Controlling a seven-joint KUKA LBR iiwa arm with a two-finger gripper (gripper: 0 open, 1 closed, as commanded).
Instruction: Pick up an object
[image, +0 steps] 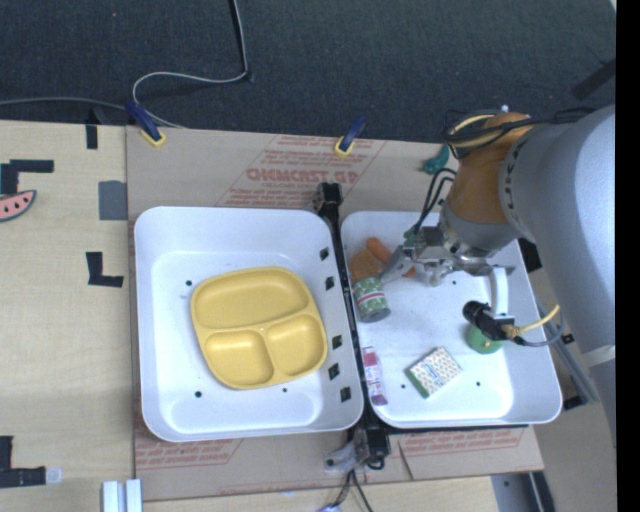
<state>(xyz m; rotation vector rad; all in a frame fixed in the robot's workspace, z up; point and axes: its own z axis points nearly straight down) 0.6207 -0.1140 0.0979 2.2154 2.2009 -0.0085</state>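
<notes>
My gripper (412, 260) hangs low over the back left part of the right bin (520, 395). Just left of it, against the bin's left wall, lies an orange carrot-like piece (368, 256). Below that stands a small green can (371, 299). A patterned little box (434, 371) lies near the bin's front, and a thin pink and white tube (373, 374) rests along the front left wall. A green disc (488, 345) sits toward the right side, partly under the arm's fittings. I see nothing lifted off the bin floor.
The left bin (160, 300) holds a yellow divided plate (259, 326). A black clamp bar (338, 290) runs between the two bins. The grey arm with its orange band (480, 175) covers the right bin's back right corner.
</notes>
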